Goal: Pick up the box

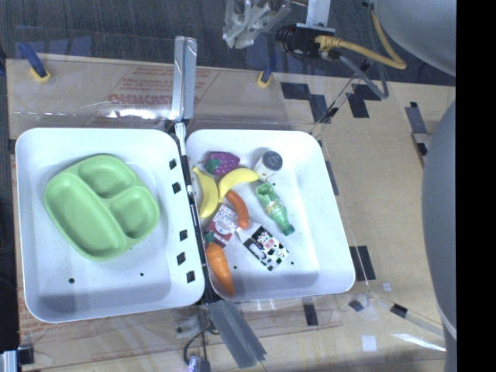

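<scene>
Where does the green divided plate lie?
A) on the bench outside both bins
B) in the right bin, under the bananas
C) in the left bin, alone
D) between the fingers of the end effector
C: the green divided plate lies flat in the left bin by itself, while the bananas and the other small items are in the right bin.

Both white bins (256,281) on the counter (387,208) are seen from a single fixed camera set above, angled downward at a slant, with the whole workspace framed from moderate height.
</scene>
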### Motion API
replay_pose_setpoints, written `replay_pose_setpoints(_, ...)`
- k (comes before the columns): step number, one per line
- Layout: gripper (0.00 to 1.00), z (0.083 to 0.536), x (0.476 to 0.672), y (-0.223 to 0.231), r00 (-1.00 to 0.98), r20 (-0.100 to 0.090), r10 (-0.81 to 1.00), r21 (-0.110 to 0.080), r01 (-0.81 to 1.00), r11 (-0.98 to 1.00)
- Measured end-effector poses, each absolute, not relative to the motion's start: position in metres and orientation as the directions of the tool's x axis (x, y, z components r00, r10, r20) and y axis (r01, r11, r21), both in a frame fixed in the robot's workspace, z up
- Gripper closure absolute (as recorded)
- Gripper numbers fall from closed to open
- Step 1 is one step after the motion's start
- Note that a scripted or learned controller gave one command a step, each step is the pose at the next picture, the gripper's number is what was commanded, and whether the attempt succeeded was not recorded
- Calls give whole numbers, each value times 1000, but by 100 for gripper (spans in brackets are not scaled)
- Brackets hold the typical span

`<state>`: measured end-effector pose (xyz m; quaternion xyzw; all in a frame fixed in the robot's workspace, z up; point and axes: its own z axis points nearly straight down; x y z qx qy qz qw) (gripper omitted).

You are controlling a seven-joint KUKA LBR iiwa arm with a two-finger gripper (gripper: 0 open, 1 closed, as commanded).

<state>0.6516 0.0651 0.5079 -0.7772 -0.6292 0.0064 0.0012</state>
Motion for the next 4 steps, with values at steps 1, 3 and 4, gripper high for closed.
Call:
replay_pose_setpoints(1, 100, 517, 652, 68, 199, -9, 980, -11, 980, -199)
replay_pose_setpoints(3, 100, 537, 652, 74, 182, -9, 983, -13, 983, -182)
replay_pose_setpoints(4, 100, 546, 652, 76, 174, -9, 985, -15, 985, -174)
